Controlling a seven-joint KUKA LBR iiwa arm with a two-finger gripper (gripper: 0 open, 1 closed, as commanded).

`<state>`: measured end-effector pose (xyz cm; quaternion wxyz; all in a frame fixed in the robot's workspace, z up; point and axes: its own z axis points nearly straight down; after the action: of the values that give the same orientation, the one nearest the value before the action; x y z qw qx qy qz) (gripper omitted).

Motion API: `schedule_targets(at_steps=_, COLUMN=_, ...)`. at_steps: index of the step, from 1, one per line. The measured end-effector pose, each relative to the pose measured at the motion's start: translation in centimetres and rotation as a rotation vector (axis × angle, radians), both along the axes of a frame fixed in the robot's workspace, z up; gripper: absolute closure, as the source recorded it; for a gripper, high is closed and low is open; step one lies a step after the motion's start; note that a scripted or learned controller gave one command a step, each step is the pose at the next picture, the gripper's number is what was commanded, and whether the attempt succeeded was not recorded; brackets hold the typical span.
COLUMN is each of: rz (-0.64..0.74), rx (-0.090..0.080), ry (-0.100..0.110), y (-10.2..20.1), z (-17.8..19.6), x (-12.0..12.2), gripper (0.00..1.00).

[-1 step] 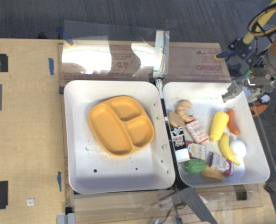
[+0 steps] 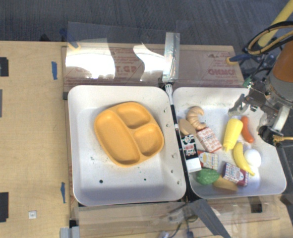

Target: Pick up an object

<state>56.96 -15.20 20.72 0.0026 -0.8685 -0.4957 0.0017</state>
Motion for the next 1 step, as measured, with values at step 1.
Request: schedule_targets(at_steps=1, rz=0.079, rx=-0.005, ry=-0.019, y=-0.01, z=-10.73, x=-4.62, gripper=0.00)
